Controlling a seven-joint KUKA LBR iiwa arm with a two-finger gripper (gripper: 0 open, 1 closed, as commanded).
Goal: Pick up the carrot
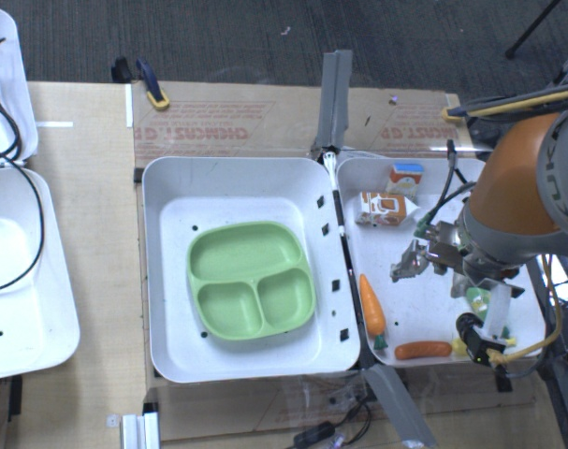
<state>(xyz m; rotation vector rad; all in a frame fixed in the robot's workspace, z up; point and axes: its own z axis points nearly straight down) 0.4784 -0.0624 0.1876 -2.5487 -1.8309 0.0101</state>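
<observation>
Nothing is picked up so far, as I judge it: the carrot (371, 306) lies on the floor of the right bin (410, 340), close against its left wall, untouched. My gripper (410, 264) hangs near it, to its right and apart from it; I cannot tell how my jaws stand. The approach, grip and lift are all left. The carrot's long axis runs nearly along that wall, its green end toward the bin's near edge.

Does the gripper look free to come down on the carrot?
Probably yes. The carrot lies uncovered by the bin's left wall, apart from the sausage; the gripper hangs just right of it.
</observation>
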